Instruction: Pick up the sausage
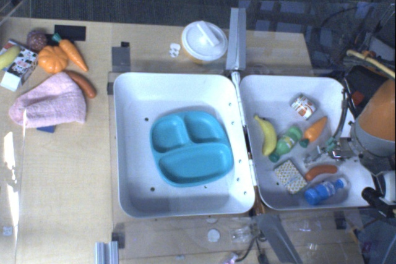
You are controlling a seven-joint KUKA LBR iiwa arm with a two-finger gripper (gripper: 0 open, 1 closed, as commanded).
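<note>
Sausage: we see the sausage [321, 170] lying flat in the right bin [272, 96], near its right wall and towards the front edge, reddish-brown and roughly level.
Gripper: the gripper [331, 148] sits low in the right bin, just above the sausage at its rear side; we see nothing between its tips.
Fingers: too small and dark for us to tell whether they are apart or together.
Arm: the arm [377, 117], with its orange band, comes in over the right bin's right edge.
Right bin, other items: a blue bottle [323, 191] lies just in front of the sausage; a chequered packet [289, 175] lies to its left; a green bottle [286, 142], a banana [267, 135] and a carrot [314, 130] lie nearer the middle; a small can [302, 106] lies towards the rear.
Left bin: the left bin [133, 133] holds a blue divided tray [192, 146] at its centre.
Bench, left end: a pink cloth [49, 102], a small pumpkin [52, 59] and other toy foods.
</note>
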